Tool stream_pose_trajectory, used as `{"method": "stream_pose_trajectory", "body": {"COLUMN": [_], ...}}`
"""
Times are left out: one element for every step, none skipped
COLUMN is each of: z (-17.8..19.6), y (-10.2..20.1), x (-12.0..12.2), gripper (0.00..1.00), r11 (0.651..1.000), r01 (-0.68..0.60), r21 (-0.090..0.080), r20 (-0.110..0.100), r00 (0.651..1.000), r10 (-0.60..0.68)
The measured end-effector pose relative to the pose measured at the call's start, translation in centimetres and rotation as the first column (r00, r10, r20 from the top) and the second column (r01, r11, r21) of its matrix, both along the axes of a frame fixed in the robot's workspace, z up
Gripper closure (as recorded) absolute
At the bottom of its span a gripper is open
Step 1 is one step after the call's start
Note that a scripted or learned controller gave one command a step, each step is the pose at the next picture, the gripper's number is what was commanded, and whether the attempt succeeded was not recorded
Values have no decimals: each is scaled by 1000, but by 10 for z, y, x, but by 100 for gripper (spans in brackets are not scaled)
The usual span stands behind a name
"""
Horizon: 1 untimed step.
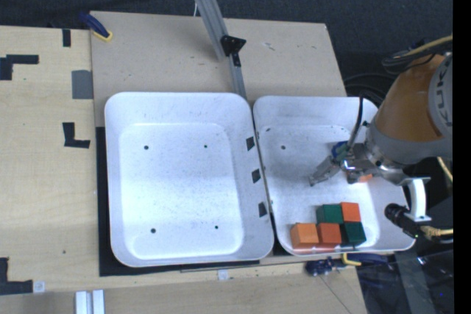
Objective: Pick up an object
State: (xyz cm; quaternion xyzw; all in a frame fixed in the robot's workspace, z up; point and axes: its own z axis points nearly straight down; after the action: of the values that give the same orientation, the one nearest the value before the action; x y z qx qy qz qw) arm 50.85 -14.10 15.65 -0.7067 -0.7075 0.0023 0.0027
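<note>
While the tool [329,171] hangs spread and gripping nothing over the right bin [294,121], the pick is not yet made, its orange and green blocks [331,226] lying clustered near that bin's front edge.

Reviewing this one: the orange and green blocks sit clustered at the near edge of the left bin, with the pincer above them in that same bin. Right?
Not quite. The camera view shows the blocks clustered in the right bin, not the left; the pincer is above them in that same bin.
</note>
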Motion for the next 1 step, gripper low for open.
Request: {"method": "stream_pose_trajectory", "body": {"z": [-45], "y": [5], "x": [-3], "gripper": [0], "r11": [1000], "r01": [0], "r21": [0], "r20": [0], "r00": [1000], "r10": [0]}}
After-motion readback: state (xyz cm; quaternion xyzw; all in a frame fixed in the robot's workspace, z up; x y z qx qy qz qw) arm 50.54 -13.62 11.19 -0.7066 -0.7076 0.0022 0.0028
